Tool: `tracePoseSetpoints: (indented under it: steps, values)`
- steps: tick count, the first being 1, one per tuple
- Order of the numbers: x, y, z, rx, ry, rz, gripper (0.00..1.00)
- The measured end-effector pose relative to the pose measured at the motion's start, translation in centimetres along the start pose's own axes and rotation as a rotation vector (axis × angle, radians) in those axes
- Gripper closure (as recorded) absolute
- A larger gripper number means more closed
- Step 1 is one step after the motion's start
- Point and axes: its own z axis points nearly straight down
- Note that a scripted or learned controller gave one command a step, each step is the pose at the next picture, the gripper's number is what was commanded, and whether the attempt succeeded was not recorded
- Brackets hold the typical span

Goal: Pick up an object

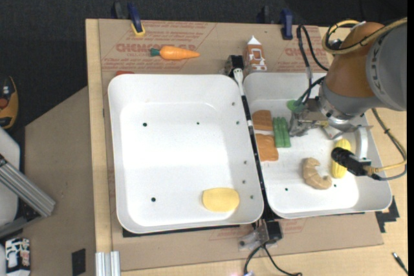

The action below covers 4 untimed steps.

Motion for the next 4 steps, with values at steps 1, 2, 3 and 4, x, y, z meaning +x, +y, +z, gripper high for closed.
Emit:
tracePoseSetpoints:
  steps: [1,2,3,4]
  values:
    - [-0.3,0.3,-0.1,-0.008,-0.005,0.001,0.00]
    - [-8.7,-4.4,-6.9,-0.014,-0.012,0.009,0.00]
    - [-9.0,0.2,0.1,-0.007,0.007,-0.004,0.00]
    - [-8.0,7.9,-0.2,-0.001,0.003,-0.004,0.00]
